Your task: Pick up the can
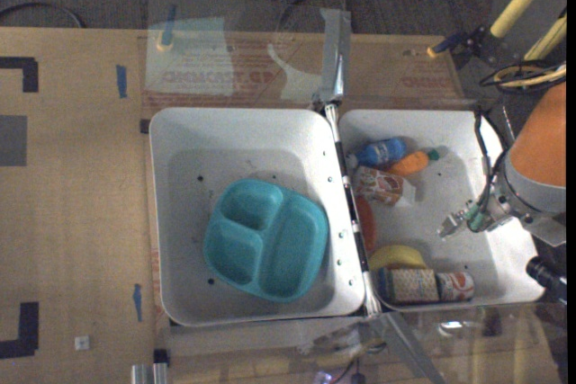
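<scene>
In the right bin (504, 279), one can (416, 285).

A divided tray (266, 238) lies in the left bin (171, 193). In the right bin (486, 270), the can (424, 285) lies along the near wall, bottles (396, 156) toward the far-left corner, perhaps touching.

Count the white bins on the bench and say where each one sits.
2. The left bin holds a teal tray; the right bin holds the clutter, with the gripper over it.

The arm (549, 148) is cut off by the right edge, the gripper (459, 220) is too blurred to read, and the bin wall hides part of the red object (364, 225).
</scene>
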